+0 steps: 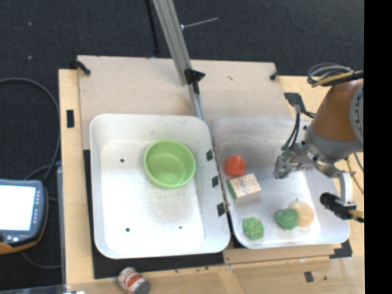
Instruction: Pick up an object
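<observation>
The right bin (257,130) holds several small objects: a red ball (234,165), a speckled pale block (245,186), a green bumpy ball (253,228), a green rounded piece (286,218) and a cream ball (302,214) touching it. My gripper (283,166) hangs over the right bin's middle, to the right of the red ball and above the green and cream pair. Nothing shows between its fingers.
A green bowl (169,163) sits in the left bin (110,225). A slanted metal pole (177,41) rises from the bench behind the bins. A small can (133,280) lies at the bench's front edge. A screen device (19,216) sits far left.
</observation>
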